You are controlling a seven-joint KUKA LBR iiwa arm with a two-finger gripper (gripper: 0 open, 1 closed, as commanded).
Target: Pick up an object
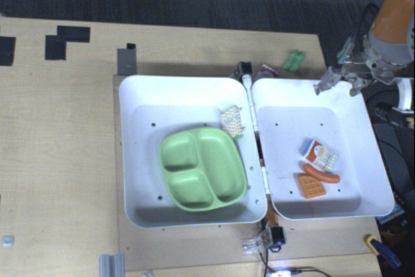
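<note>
A pale wooden tabletop (58, 139) carries two shallow white bins side by side. On its bare left part lie three dark patches near the back edge.

The left bin (139, 107) holds two things. One is a green plate (203, 168) with three compartments, lying flat in the middle and tilted a little askew to the bin walls. The other is a small crumpled patterned packet (231, 120), touching the plate's back right corner and close to the wall shared with the other bin.

Behind the bins, on the tabletop, sits one small green object (294, 61).

The right bin (285, 100) holds three things, grouped in its front right part: a small white and orange carton (320, 154), a sausage (321, 174) just in front of it, and an orange waffle-like square (312, 188) touching the sausage's front side.

The gripper (340, 80) hovers over the back right corner of the right bin, well apart from the three things. Its two fingers (326, 82) are spread, with nothing between them.
</note>
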